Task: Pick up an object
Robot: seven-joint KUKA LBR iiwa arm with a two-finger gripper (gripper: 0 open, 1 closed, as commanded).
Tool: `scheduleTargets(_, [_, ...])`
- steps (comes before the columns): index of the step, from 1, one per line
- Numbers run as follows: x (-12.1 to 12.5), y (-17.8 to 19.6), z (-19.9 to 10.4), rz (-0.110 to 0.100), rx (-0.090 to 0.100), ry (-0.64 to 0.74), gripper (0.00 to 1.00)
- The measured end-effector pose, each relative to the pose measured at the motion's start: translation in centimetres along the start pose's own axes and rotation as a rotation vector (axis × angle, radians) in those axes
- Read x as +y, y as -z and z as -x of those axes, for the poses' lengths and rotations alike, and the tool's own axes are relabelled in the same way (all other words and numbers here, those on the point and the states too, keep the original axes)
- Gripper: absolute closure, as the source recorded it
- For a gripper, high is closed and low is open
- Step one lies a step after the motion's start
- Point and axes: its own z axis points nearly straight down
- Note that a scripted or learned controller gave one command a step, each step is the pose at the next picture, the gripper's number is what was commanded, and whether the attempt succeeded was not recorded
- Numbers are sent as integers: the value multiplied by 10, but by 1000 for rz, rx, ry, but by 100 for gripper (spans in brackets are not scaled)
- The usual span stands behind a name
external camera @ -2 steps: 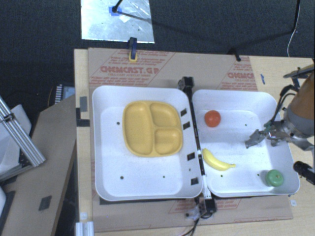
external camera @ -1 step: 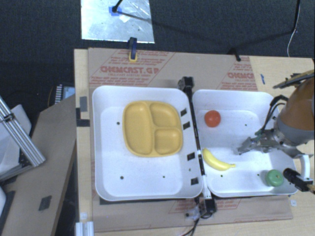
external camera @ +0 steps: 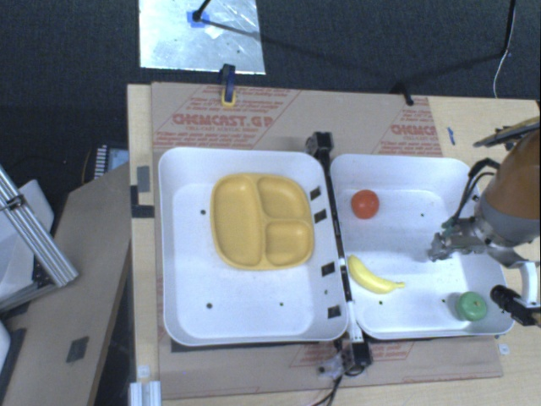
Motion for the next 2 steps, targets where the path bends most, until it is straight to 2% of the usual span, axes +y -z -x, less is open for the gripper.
scheduleTargets(1, [-6, 50, -5, 3, -1, 4, 100])
scheduleTargets(2, [5, 108, -8, 5, -1, 5, 100])
